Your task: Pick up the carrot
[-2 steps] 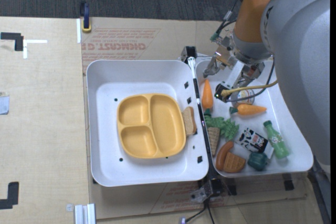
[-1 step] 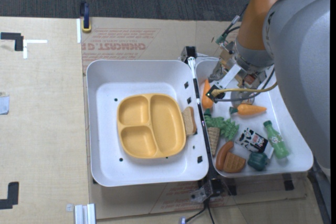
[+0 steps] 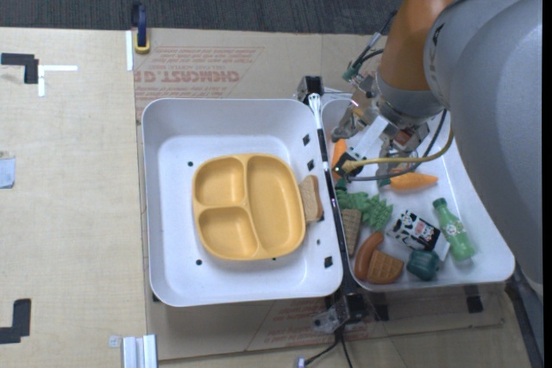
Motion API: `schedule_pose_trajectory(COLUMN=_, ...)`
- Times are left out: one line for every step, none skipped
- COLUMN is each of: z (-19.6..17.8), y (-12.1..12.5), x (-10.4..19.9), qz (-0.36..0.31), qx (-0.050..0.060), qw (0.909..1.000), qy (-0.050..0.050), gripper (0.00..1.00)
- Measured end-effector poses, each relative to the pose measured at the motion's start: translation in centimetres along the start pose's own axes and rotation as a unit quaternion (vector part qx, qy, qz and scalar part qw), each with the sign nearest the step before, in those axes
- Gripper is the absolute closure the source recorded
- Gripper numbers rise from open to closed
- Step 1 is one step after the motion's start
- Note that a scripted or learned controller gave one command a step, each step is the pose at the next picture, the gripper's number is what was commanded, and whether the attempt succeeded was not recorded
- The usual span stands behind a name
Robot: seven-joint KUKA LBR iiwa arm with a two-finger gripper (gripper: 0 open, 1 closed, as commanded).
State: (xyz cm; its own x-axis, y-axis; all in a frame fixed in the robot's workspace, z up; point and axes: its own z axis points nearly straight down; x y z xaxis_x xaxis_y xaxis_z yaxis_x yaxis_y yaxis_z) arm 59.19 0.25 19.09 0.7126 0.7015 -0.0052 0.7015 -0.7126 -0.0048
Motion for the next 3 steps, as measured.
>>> schedule_pose_trajectory(z=0.0, y=6.5, x=-2.5, qz=0.008, qx=-0.001, qw=1.0, qy=0.0, gripper=0.0)
schedule_pose_trajectory(z=0.0, y=3.2, x=-2.9, qz=0.14, qx=0.001, qw=0.9902, qy=0.0, gripper=0.0)
schedule_pose_trajectory(z=5.4, y=10.2, x=-9.9, qz=0.059, qx=0.001, qw=0.9983, qy=0.0, gripper=0.0)
